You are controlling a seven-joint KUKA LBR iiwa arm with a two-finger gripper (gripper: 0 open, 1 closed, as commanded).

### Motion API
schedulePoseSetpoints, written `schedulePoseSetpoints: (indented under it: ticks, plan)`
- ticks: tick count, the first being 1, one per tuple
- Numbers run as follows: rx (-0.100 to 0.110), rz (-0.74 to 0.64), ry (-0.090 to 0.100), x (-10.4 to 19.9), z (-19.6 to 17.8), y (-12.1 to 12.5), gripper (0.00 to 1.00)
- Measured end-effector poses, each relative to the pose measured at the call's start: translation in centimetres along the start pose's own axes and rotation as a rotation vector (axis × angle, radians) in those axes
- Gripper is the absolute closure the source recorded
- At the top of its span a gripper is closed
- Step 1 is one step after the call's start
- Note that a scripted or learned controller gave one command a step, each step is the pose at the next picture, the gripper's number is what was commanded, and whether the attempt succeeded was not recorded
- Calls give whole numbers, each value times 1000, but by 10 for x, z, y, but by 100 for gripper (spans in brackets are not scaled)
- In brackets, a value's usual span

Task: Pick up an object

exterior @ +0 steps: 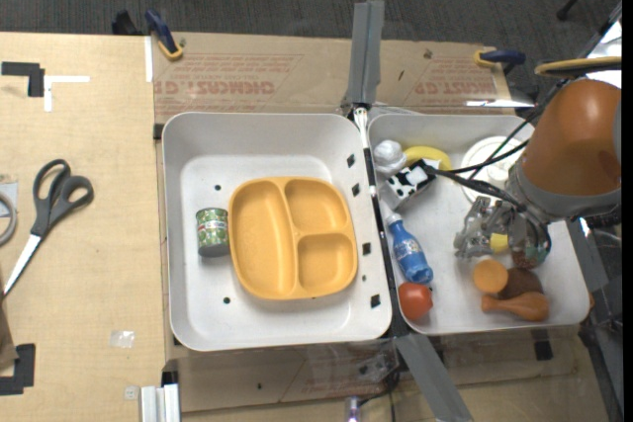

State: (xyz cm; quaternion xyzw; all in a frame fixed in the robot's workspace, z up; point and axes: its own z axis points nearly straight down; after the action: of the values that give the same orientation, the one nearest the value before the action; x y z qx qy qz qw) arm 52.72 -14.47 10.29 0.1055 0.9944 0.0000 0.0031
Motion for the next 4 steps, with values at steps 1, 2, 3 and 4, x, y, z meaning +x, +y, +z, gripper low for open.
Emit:
schedulePoseSetpoints:
  ticks: [1, 2, 3, 4]
  plan:
    - [1, 285, 6, 54, 11, 18, 100]
    - [1, 137, 2, -27, -104, 13, 100]
    - [2, 252, 5, 47, 11, -17, 100]
    - [1, 348, 3, 59, -97, 47, 100]
